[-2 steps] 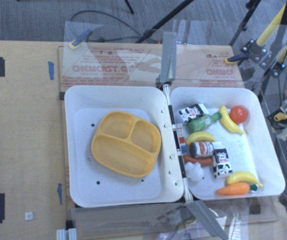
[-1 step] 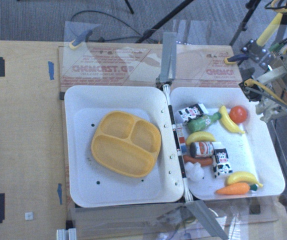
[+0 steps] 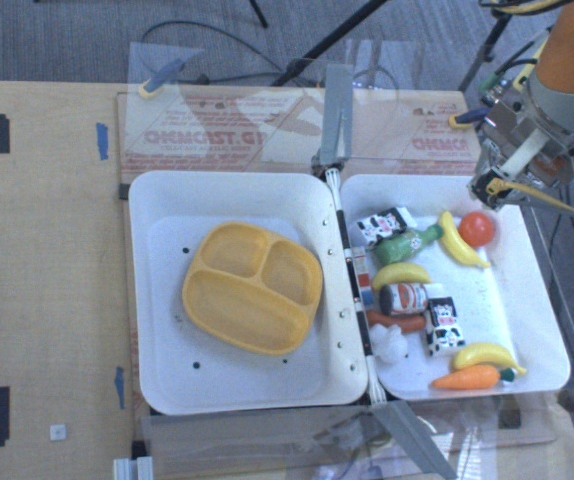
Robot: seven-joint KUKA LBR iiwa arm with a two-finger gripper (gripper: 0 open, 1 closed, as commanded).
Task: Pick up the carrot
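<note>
The carrot [image 3: 466, 377] is orange with a green stub at its right end. It lies flat near the front edge of the right bin [image 3: 527, 298], just in front of a yellow banana [image 3: 487, 354]. My gripper [image 3: 515, 156] hangs above the far right corner of that bin, well behind the carrot and apart from it. The nearest item to it is a red tomato [image 3: 477, 228]. Nothing is seen held by it.
The right bin also holds two more bananas [image 3: 461, 240] [image 3: 400, 273], two cow-patterned cartons [image 3: 385, 225] [image 3: 444, 326], a green vegetable [image 3: 419, 238], a small can [image 3: 405, 297] and a white lump [image 3: 389, 343]. A yellow divided plate [image 3: 252, 288] lies in the left bin [image 3: 157, 208].
</note>
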